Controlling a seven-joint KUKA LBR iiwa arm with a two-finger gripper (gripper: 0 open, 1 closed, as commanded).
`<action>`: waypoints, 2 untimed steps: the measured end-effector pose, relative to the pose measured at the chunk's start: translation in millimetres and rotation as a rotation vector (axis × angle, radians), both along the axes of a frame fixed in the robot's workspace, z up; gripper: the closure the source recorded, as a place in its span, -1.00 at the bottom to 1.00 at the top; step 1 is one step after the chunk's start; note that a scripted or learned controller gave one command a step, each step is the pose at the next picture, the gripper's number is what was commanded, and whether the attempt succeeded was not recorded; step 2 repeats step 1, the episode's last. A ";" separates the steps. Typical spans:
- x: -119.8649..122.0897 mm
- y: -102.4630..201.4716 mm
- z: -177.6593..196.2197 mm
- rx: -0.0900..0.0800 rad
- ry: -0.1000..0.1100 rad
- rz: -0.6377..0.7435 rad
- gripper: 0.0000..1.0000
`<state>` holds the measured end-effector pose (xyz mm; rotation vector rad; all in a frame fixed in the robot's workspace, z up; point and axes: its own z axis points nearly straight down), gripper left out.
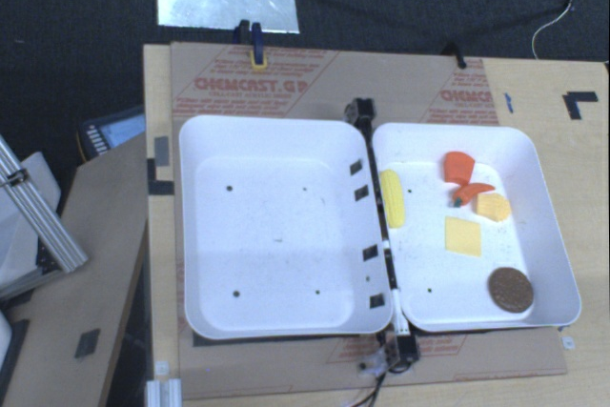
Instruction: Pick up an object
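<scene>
So nothing's been picked up yet. All the pickable stuff is sat in the right bin (534,157): a corn cob (392,197) at 9 o'clock against the wall, an orange piece (458,167) at 12, a cheese slice (464,236) in the middle, and a brown cookie (511,289) at 5. The hand's state can't be told. The flat slice and cookie could easily be slipped off, and the cob might get jammed against the wall.

Red "CHEMCAST" lettering on the brown board (286,76) left of centre, repeated at right
</scene>
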<state>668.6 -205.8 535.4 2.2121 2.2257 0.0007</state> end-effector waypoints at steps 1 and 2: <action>0.0 0.0 0.0 0.000 0.000 0.000 1.00; 0.0 0.0 0.0 0.000 0.000 0.000 1.00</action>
